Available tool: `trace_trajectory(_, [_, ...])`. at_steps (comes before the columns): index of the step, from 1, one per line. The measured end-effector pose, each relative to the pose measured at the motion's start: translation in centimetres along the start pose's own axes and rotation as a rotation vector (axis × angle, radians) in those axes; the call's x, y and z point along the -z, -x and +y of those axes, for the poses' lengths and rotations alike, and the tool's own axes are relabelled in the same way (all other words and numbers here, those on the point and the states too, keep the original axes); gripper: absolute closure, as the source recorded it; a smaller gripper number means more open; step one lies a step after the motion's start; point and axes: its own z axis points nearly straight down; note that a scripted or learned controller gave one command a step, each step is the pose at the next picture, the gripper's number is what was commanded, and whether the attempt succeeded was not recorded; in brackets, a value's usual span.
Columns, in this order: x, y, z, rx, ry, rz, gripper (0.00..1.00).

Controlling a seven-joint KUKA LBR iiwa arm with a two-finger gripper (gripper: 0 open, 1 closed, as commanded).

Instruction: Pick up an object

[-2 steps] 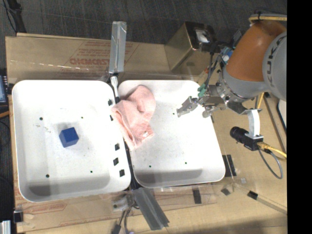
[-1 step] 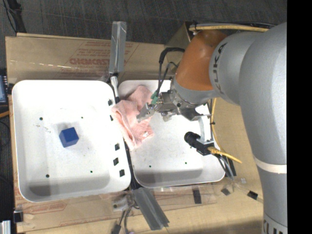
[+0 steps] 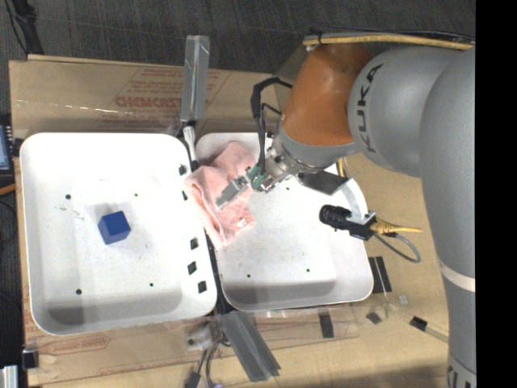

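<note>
- Nearest, the near halves of both bins are bare white floor, so nothing there crowds a descent; the right bin, as the view has it, is the one the work is in.
- Next, a blue cube sits alone near the middle of the left bin, well apart from every wall. It looks an easy target, but it is not the one being approached.
- Further back, a pink cloth lies crumpled in the right bin's far left corner, bunched against the wall shared with the left bin. Its folds stand up, which gives something to pinch.
- The gripper is low over the cloth's right-hand side, tilted toward that corner. It appears to touch the fabric, though I cannot tell whether it is apart or together, or whether any cloth is caught.
- My judgement: the grasp is under way, not proven. Soft fabric near a wall may slip out or drag as it lifts.
- Farthest, the arm leans in over the right bin's far edge, its orange band just above the wrist, to reach that corner.
</note>
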Motion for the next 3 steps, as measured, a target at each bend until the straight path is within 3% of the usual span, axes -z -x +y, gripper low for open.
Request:
trace_trajectory(1, [-10.8, 6.5, -1.0, 0.06, -0.003, 0.004, 0.0])
trace_trajectory(2, [-10.1, 6.5, -1.0, 0.063, -0.007, 0.007, 1.0])
trace_trajectory(3, [-1.5, 0.7, 3.3, 0.093, 0.0, 0.0, 1.0])
